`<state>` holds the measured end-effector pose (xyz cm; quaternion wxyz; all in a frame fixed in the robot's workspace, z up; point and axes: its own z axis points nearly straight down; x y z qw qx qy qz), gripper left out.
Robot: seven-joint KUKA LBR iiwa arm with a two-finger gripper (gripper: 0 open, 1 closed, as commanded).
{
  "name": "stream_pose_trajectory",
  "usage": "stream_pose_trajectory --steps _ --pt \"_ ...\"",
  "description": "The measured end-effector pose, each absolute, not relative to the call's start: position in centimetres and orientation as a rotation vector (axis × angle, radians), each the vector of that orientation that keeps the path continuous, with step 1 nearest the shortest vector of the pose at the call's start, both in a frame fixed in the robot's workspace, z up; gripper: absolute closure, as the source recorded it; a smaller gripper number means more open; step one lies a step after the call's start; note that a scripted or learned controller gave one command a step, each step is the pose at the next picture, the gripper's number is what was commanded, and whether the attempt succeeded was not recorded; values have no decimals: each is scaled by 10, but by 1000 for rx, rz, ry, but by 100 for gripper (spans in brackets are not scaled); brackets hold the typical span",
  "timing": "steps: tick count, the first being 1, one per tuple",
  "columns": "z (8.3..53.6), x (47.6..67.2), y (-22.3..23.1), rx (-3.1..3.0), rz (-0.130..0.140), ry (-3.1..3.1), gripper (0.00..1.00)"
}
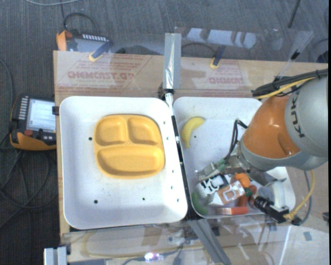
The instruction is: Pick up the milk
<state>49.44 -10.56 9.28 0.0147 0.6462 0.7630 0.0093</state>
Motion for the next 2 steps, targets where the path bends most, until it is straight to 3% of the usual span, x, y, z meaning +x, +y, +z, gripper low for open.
stream_pose_trajectory --steps 1,2 --pt "103 496 -106 2009 32 2371 100" --pt "102 496 -106 2010 31 2372 0"
